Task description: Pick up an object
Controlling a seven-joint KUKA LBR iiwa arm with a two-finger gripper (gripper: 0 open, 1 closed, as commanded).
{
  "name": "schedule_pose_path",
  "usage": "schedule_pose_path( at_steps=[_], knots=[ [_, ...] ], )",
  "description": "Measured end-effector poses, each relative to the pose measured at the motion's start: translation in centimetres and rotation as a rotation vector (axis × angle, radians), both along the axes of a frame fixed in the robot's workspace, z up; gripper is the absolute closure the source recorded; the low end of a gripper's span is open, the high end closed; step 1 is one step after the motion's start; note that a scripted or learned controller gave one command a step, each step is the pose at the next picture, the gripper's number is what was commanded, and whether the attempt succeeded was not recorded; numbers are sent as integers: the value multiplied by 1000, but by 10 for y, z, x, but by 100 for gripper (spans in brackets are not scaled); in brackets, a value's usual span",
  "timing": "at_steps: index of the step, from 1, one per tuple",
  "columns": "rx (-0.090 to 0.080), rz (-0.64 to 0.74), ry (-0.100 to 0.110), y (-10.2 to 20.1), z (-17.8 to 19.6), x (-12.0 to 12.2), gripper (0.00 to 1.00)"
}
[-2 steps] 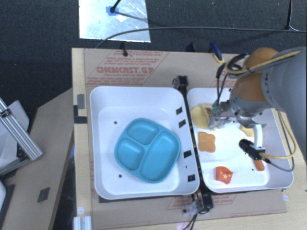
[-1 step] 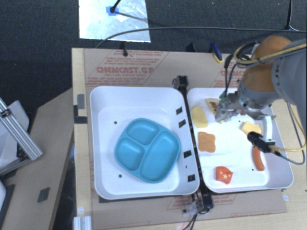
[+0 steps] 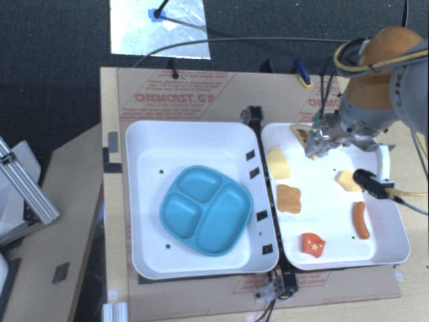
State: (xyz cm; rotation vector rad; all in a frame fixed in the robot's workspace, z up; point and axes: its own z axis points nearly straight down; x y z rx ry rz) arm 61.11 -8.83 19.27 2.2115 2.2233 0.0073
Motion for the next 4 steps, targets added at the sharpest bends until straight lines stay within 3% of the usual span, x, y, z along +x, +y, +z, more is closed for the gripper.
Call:
schedule_pose_path(
  at_steps=[1, 4],
  knots=[
    [0, 0, 3, 1, 44, -2, 100],
    [3, 5, 7, 171, 20, -29, 100]
  ],
)
